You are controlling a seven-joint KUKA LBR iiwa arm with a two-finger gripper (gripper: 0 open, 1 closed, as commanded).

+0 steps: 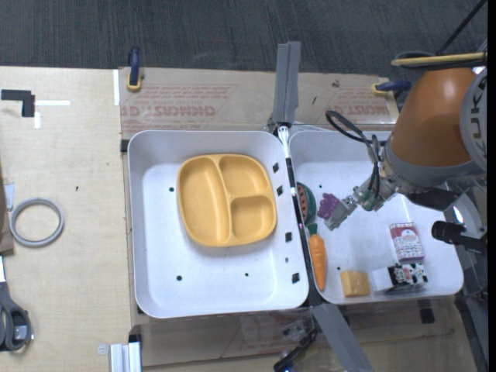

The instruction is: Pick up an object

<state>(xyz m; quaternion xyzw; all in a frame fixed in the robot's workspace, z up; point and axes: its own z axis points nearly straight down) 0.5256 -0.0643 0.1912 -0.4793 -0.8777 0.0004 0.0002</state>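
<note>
My gripper (pixel 338 215) hangs low over the left part of the right bin (pixel 364 157), reaching in from the right. A purple bunch of grapes (pixel 328 203) lies right at its tip, touching or just beside it. A watermelon slice (pixel 304 202) rests against the bin's left wall, with an orange carrot (pixel 317 260) below it. A yellow block (pixel 355 283) lies near the front edge. Further right are a red and white packet (pixel 405 242) and a small black and white box (pixel 404 275).
The left bin (pixel 155 270) holds a yellow divided plate (pixel 226 198). A raised divider (pixel 292 208) separates the two bins. On the bench at the far left lie a grey ring (pixel 34 222) and scissors (pixel 14 325).
</note>
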